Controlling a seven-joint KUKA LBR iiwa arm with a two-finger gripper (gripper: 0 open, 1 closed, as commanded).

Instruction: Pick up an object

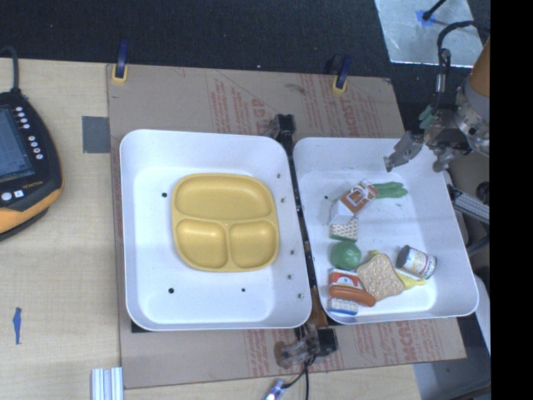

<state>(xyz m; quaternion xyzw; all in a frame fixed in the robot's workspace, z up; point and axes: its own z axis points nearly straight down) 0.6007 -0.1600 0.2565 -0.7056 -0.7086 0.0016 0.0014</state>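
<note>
While the grey two-finger gripper (pixel 422 151) hovers open and empty, the slim green plastic vegetable (pixel 388 191) lies just below-left, lengthwise across.

bare floor in right bin's (pixel 441 215) far half

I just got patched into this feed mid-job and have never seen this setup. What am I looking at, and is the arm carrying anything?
One camera looks down at a slant on a bench with two white bins. The left bin holds a yellow divided plate. The right bin holds toy food: a green ball, a bread slice, a hot dog, a small can, a carton and a green pickle-like piece. The robot arm reaches in from the right; its gripper hangs over the right bin's far corner with nothing visible between its fingers. A control tablet lies at far left.
</note>
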